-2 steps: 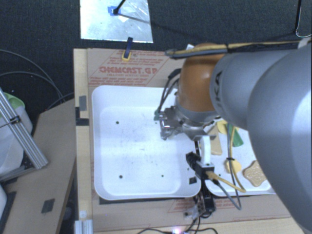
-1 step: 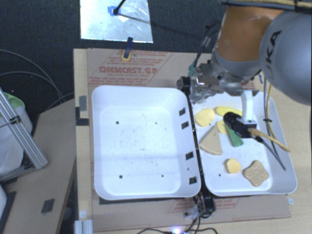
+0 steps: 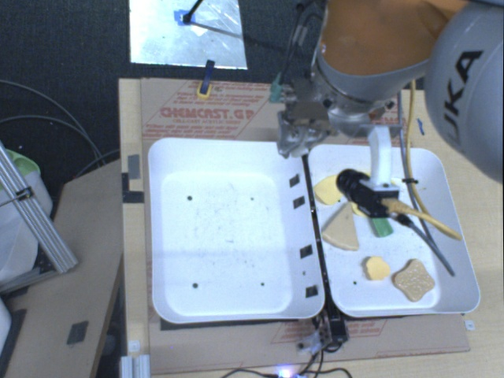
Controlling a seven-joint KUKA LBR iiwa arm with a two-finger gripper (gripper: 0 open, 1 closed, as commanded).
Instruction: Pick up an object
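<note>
- Two white bins sit side by side on a brown card sheet with red letters on it.
- The left bin has little dark dots on its floor.
- The right bin holds all the small things that could be picked up.
- A yellow round piece lies near the back of the right bin, close to the wall between the bins.
- A tan wedge lies just in front of it.
- A small green piece lies just to the right of the wedge.
- A small yellow disc lies near the front.
- A tan piece with wavy edges lies right beside the disc.
- The gripper is at the back rim, where the two bins meet.
- It is well apart from the disc and the wavy piece.
- I cannot tell whether the gripper is spread or pressed together.
- Nothing can be seen in its grip.
- A shiny sheet lies behind the bins.
</note>
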